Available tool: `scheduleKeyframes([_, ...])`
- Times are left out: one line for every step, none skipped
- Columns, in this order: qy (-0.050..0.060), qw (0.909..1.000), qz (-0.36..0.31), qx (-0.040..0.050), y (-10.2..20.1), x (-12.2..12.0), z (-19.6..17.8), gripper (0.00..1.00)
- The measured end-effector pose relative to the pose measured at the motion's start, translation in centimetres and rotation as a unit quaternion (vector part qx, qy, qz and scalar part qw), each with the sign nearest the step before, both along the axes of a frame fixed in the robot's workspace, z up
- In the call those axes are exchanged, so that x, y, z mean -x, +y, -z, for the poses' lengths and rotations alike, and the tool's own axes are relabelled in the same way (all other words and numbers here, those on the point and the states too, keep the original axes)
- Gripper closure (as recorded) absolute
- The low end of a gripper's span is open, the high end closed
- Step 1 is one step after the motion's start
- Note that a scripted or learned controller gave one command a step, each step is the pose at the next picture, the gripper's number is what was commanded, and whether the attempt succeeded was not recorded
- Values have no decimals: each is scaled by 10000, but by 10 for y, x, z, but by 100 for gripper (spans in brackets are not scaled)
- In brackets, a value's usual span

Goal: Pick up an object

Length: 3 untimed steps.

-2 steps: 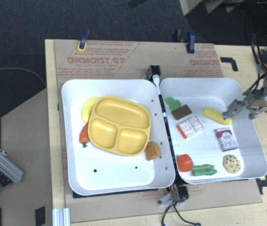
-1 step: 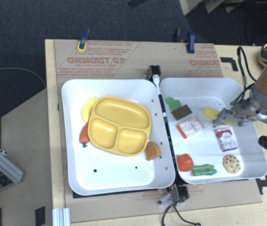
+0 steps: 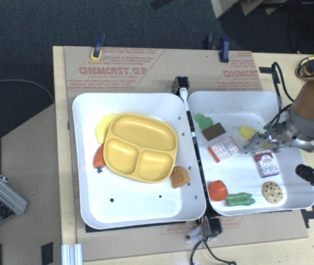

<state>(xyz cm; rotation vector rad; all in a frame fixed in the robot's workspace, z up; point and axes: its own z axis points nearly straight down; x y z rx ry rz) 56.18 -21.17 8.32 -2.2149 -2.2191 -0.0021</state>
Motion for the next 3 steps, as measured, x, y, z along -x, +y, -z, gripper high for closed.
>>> scheduleKeyframes([-18, 10000, 4, 19, -1, 0, -12, 100])
scheduleKeyframes([-49, 10000, 16, 45, -6, 8, -64, 100])
scheduleKeyframes([-53, 10000, 8, 45, -9, 3, -108, 100])
